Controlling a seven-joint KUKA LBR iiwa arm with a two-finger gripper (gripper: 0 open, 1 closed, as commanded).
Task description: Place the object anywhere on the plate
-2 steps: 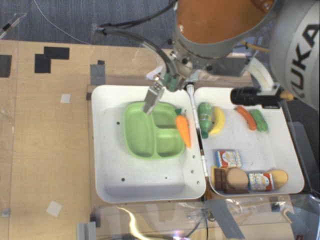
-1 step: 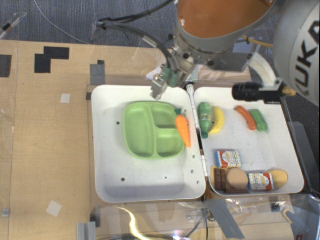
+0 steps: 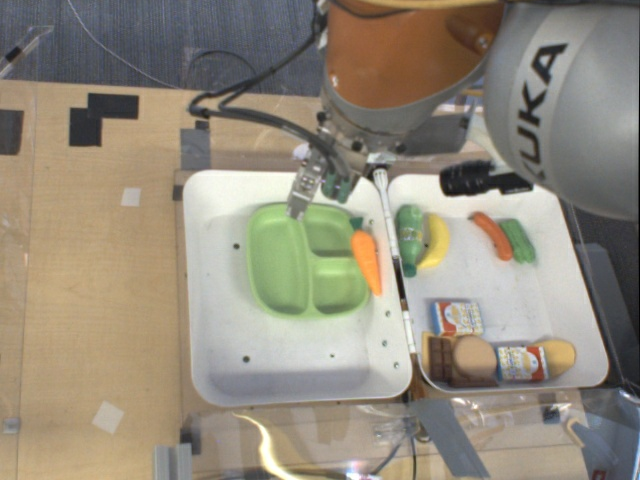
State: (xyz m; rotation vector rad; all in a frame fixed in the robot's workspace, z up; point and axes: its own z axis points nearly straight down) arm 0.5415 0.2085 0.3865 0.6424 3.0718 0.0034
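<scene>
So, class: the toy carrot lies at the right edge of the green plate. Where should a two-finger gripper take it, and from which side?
Probably from above, across the thick orange middle of the carrot, fingers closing across its width. It lies flat and long, running up-down in view, green top toward the gripper, tip tapering thin. The plate rim on its left and the bin wall close on its right crowd a sideways approach.

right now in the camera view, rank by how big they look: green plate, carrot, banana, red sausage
1. green plate, by far the largest
2. carrot and banana: they look alike in length, and the banana is partly hidden by a green bottle, so I won't rank them
3. red sausage, the smallest
</scene>
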